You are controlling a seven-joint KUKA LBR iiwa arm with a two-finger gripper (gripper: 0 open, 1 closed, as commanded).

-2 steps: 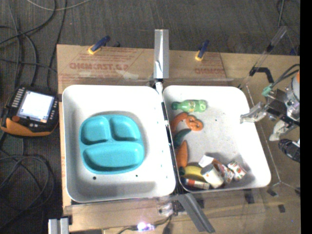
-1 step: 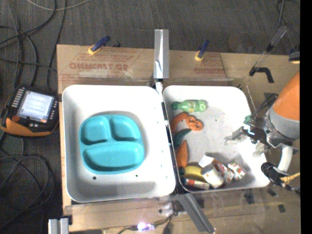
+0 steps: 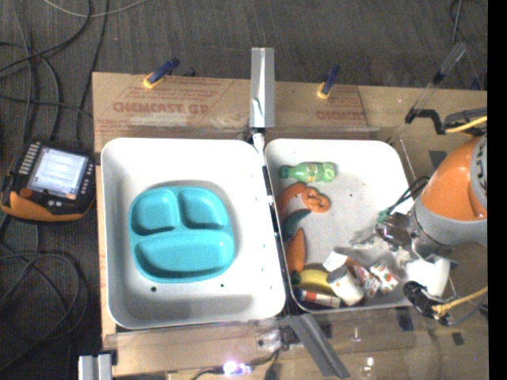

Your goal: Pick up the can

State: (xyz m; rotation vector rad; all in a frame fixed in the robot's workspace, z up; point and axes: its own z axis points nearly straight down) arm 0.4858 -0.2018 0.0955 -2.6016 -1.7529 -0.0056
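Gripper (image 3: 388, 240) low over right white bin (image 3: 360, 150), finger state unclear. Small white-and-red printed can (image 3: 372, 278) lies just beside it among clutter; apparently not yet lifted. Grasp remains.

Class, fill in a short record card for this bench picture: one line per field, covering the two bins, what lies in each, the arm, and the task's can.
left bin: holds a blue divided tray
right bin: green bottle near the far wall, orange toy below it, a heap of small items at the near edge
can: appears to lie in that heap, red and white, partly hidden
arm: over the right bin's right edge
gripper: low by the heap; grip unclear
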